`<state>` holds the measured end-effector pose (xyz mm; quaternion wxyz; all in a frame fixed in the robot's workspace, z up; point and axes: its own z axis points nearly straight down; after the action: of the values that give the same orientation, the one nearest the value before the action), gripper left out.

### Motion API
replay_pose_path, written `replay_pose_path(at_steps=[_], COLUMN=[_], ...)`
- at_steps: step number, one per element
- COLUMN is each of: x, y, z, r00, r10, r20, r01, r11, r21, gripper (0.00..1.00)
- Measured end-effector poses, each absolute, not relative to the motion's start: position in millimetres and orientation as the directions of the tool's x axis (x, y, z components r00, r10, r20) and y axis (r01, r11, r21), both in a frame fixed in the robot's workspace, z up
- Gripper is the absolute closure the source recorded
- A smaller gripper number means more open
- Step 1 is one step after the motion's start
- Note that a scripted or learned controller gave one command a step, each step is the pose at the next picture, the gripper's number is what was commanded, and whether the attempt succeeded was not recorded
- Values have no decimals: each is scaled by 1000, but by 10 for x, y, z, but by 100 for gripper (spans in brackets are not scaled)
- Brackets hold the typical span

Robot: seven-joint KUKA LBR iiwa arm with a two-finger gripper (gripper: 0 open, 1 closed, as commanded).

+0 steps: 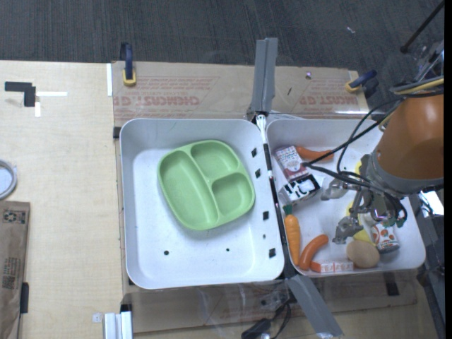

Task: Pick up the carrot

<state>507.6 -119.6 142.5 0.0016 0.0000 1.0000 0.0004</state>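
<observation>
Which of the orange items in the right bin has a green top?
The carrot by the bin's left wall: it has a green stub at its upper end. The sausage-like piece beside it and the one near the far wall are plain orange.

pale wooden bench (56, 154); beyond it dark floor (176, 13), perhaps carpet.

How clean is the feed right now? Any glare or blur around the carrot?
Camera view: light is even and soft, with faint shadows along the bin walls; the carrot is fairly sharp and free of glare; the gripper and the clutter around it look soft and hard to separate; the left bin looks bright but not blown out.
</observation>
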Motion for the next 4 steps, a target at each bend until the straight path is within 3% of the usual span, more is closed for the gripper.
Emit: replay_pose_path(at_steps=[1, 2, 3, 4], x=[4896, 4900, 5152, 4804], y=[-1072, -1069, -381, 79], z=[943, 1034, 1916, 2586], r00=[-959, -960, -979, -883], r10=[-282, -278, 206, 470], r20=[-14, -13, -3, -3], r01=[-282, -278, 206, 470], r11=[959, 961, 979, 883], r21=[-4, -2, 1, 1], gripper=[0, 100, 100, 100])
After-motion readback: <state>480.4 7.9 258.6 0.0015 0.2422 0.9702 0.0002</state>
